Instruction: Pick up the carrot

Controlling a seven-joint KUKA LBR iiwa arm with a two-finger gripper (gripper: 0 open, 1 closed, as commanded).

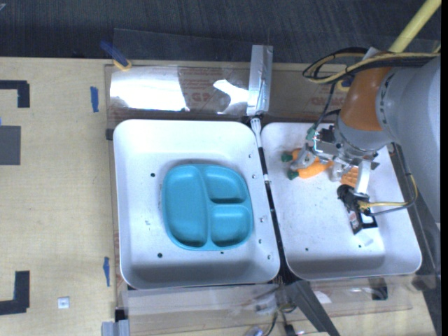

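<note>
The carrot [311, 169], orange with a green top, lies in the far left part of the right bin [329, 254], its green end pointing towards the divide between the bins. I see the gripper [324, 150] right over the carrot's orange end, but I cannot tell how wide it stands or whether it grips anything. The grey arm [409, 107] enters from the right. The left bin [136, 194] holds a blue divided plate [183, 205].

Orange carrot [312, 168], teal plate [183, 203]
</note>
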